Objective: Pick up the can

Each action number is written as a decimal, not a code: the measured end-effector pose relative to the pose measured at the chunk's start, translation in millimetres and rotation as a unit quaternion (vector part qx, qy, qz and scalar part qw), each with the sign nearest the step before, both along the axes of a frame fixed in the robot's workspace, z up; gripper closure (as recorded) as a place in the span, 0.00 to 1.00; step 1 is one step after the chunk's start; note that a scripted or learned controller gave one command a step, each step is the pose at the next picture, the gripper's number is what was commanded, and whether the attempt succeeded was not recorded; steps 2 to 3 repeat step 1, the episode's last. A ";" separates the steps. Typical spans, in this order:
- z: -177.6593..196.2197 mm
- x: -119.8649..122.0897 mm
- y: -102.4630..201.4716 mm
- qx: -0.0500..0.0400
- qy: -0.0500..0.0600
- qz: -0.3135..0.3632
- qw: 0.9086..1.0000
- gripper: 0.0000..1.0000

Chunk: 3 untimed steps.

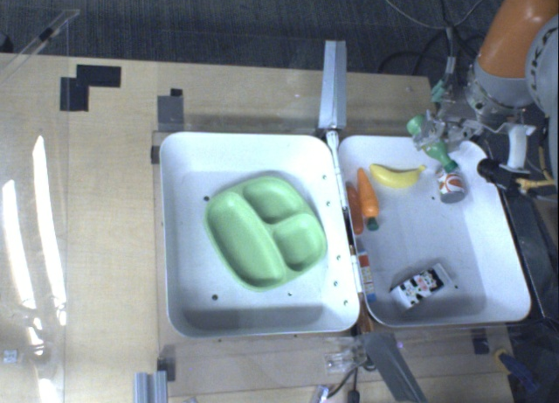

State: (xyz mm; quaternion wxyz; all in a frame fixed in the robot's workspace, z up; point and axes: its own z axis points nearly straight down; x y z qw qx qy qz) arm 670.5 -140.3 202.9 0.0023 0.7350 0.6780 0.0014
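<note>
The can is small, with a white and red label, and sits in the far right part of the right bin, just right of the banana. My gripper hovers over the bin's far edge, up and to the left of the can and apart from it. Its green-tipped fingers are spread open with nothing between them.
In the right bin are a yellow banana, an orange carrot by the left wall and a black and white box near the front. The left bin holds a green divided plate. Cables run behind the bins.
</note>
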 end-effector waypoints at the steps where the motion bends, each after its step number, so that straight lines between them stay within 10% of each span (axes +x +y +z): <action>1: 0.0 0.0 0.0 0.000 0.000 0.000 1.000 0.00; 3: 0.0 0.0 0.0 0.000 0.000 0.000 1.000 0.00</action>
